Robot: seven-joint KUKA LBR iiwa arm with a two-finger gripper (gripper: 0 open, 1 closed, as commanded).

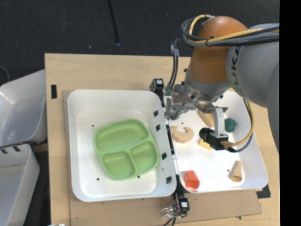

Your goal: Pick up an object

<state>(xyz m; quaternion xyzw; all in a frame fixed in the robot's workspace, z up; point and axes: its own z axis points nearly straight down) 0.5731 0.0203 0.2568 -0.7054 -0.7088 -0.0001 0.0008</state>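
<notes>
The end effector point(181, 108) hangs over the right bin point(251, 171); whether it is spread, I cannot tell. Just at its 6 o'clock lies a tan ring-shaped piece point(182, 134), likely light and stiff; pinch across its curved rim.

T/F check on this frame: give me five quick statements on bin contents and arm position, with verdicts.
1. The green divided tray lies in the left bin. True.
2. The orange-red block sits in the left bin. False: it lies in the right bin, near the front edge.
3. The arm is over the right bin. True.
4. The green tray has two compartments. False: three.
5. A tan ring-shaped piece lies in the right bin, near the divider. True.
</notes>
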